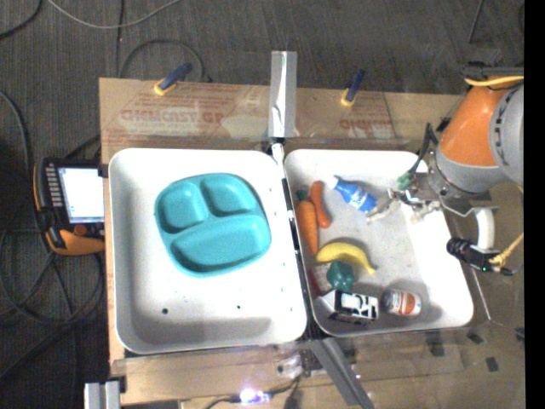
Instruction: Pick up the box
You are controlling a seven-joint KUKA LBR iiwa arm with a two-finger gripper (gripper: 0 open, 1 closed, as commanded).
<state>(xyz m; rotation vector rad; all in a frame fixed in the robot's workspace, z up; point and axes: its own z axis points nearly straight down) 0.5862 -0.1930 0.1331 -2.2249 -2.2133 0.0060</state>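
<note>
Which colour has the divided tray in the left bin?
Turquoise blue; the divided tray shows clearly in the camera view.

Matt teal plastic tray (pixel 215 221) in a smooth white bin (pixel 128 254) on a wooden bench (pixel 204 109).

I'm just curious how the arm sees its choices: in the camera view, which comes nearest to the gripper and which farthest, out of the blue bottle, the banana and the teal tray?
From the gripper, at the right bin's upper right:
1. Blue bottle, just to its left in the same bin.
2. Banana, lower, mid right bin.
3. Teal tray, across in the left bin.
</note>
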